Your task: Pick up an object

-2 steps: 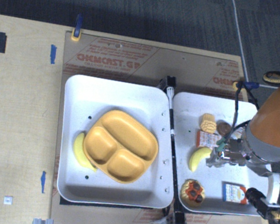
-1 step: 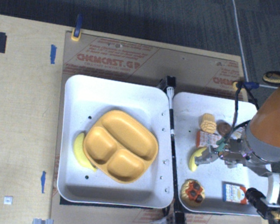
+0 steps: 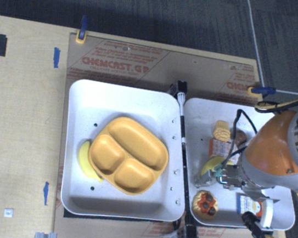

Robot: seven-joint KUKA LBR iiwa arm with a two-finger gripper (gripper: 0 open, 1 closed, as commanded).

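My gripper [image 3: 211, 176] hangs low in the right bin [image 3: 283, 222], under the arm's orange band [image 3: 274, 148]. It is right at a yellow-green fruit-like object [image 3: 211, 165], partly covering it. I cannot tell whether it touches the fruit. Just in front lies a small round pizza-like toy [image 3: 205, 203]. Behind the fruit are a red and white packet [image 3: 220, 148] and a tan waffle-like piece [image 3: 222, 131]. A white labelled bottle [image 3: 255, 207] lies to the right, under the arm.
The left bin [image 3: 81, 105] holds a large orange divided plate [image 3: 127, 154], with a yellow banana-like piece [image 3: 83, 158] poking out from under its left side. A ridge [image 3: 182, 148] divides the two bins. Cables [image 3: 243, 121] loop beside the wrist.
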